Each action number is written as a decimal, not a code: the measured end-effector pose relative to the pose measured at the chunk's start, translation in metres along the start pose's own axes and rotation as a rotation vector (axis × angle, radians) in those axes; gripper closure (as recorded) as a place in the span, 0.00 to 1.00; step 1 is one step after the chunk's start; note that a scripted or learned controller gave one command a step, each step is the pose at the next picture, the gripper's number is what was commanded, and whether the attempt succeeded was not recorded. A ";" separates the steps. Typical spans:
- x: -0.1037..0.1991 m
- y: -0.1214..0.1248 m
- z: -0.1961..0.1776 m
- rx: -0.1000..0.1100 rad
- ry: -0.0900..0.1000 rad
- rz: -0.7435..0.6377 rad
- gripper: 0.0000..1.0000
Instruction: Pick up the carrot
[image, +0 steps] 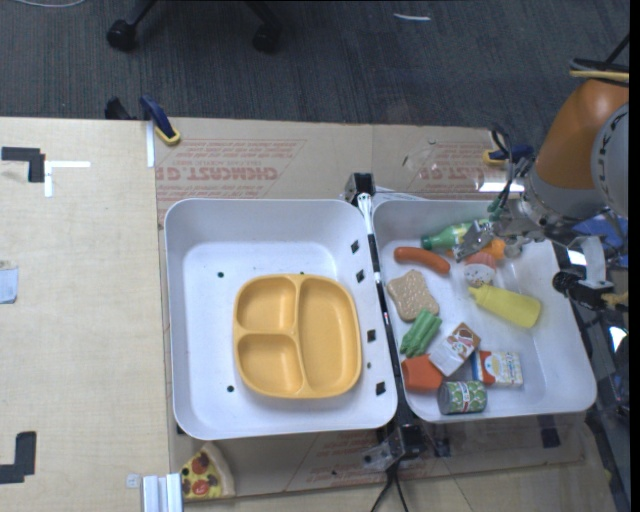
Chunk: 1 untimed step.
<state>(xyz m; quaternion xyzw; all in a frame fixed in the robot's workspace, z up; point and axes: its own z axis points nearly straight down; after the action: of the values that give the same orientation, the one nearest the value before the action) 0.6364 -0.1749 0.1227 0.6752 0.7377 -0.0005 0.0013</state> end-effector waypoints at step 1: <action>-0.033 0.008 0.032 0.039 0.014 0.287 0.00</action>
<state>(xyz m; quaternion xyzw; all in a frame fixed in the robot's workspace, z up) 0.6473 -0.2067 0.0906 0.7735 0.6335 -0.0098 -0.0169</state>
